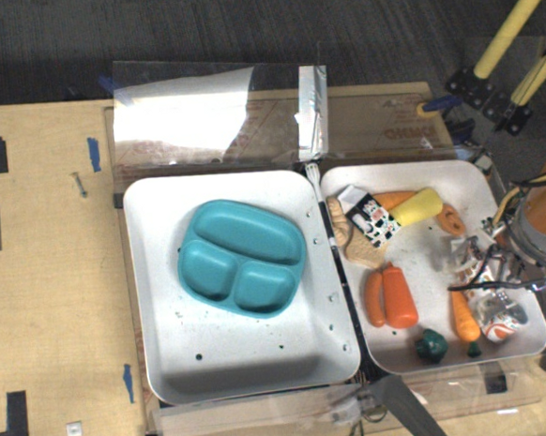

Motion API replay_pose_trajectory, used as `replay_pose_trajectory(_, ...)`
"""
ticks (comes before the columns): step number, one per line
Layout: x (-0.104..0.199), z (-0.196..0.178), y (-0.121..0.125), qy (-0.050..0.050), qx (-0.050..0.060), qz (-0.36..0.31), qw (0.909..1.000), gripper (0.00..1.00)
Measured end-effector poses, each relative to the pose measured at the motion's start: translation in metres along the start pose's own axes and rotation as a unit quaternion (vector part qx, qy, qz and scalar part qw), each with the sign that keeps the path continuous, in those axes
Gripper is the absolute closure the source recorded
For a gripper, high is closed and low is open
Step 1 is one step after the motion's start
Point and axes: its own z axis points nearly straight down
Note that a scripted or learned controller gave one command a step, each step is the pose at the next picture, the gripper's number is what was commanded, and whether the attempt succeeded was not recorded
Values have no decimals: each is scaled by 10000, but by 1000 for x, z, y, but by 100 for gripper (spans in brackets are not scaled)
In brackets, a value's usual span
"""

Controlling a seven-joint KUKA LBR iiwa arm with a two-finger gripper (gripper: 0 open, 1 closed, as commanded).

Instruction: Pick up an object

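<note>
A: Where's the tool (491, 266)?
B: Low over the right bin (420, 177), by its right edge; whether it grips, I cannot tell.
A: And the objects?
B: An orange carrot (463, 316) lies just beside it; the teal tray (241, 256) sits in the left bin (157, 297).

Dark grey carpet floor (238, 17) behind light wooden bench (42, 277); yellow poles (512, 24) top right

I'm seeing the tan bench (52, 277) carrying two white bins — left bin (161, 353) at nine o'clock, right bin (523, 348) at three.
</note>
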Motion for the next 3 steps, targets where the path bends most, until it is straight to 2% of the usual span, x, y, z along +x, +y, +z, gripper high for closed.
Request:
replay_pose_trajectory(1,-3,10,5,103,-93,-548,9984,0)
replay_pose_trajectory(2,-3,3,5,109,-86,-558,9983,100)
replay_pose_trajectory(3,-75,-154,-8,172,-39,58,9998,100)
